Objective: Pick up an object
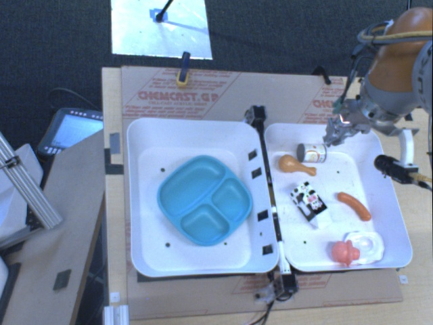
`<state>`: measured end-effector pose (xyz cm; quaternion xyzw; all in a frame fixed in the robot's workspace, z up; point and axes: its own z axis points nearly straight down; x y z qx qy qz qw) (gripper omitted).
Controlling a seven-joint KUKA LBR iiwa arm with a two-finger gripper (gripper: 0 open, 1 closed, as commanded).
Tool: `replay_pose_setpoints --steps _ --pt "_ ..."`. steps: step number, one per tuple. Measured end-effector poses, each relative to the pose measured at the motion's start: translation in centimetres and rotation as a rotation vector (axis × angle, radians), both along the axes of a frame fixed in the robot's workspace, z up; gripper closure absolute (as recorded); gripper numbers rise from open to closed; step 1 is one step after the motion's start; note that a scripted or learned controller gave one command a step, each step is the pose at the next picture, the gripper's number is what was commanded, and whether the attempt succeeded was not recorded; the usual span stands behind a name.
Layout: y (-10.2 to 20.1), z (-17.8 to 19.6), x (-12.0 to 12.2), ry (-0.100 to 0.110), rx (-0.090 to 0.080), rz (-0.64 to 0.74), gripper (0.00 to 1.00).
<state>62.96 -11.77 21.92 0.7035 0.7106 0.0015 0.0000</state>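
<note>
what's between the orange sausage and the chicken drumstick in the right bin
Camera view: the black-and-white cow-patterned block lies roughly between the sausage and drumstick.

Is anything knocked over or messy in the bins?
Yes: the small silver can in the right white bin lies on its side instead of standing, next to the tan drumstick-shaped toy. Nothing looks spilled or broken.

Two shallow white plastic bins: left bin (145,181) and right bin (392,215). One light-blue three-compartment plastic plate (204,200). One small cylindrical can with a white label (312,154). One tan pear-shaped toy (295,164). One black-and-white patterned block (308,200). One orange sausage-shaped toy (354,206). One pink-and-white rounded toy (356,248).
</note>
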Motion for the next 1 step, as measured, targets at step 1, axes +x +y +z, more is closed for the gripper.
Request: replay_pose_setpoints --steps 1 --pt "4.85 -0.76 -0.20 0.002 0.000 -0.001 1.00"
